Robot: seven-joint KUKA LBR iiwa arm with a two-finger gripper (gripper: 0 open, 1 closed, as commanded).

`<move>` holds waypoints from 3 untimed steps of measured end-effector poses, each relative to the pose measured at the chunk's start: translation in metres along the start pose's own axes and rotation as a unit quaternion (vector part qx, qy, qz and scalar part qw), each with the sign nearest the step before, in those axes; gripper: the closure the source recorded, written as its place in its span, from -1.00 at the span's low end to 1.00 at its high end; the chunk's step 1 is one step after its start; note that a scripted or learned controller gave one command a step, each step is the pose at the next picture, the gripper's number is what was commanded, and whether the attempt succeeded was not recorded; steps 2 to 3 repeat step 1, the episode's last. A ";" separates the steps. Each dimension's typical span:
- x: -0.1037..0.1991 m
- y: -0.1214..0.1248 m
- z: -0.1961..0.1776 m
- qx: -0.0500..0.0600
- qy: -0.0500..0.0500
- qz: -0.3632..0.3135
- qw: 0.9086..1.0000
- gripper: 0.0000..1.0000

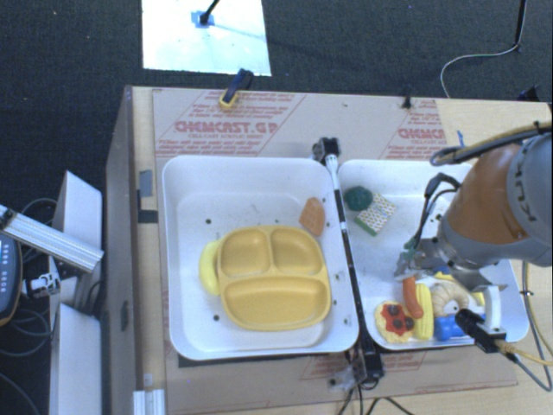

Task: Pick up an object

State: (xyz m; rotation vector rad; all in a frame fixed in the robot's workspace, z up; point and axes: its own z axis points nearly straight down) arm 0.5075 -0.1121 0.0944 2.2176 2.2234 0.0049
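Approach step: grey two-finger gripper (413, 264) low over right white bin's (380, 253) near toy-food pile (423, 308). Finger state can't tell. Next: descend onto orange carrot-shaped toy (408, 290).

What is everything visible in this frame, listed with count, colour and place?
bins: two, white, side by side on the bench
divided tray: one, yellow, left bin
wedge piece: one, orange-brown, left bin beside the divider
round object: one, dark green, right bin, far corner
patterned block: one, white-green, next to the round object
toy food pile: several, red, orange, yellow, blue, right bin near edge
arm: one, grey and orange, over right bin
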 end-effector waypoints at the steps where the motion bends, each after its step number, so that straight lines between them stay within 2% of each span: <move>1: 0.074 0.091 -0.091 -0.001 0.000 -0.001 1.000 1.00; 3: 0.074 0.091 -0.091 -0.001 0.000 -0.001 1.000 1.00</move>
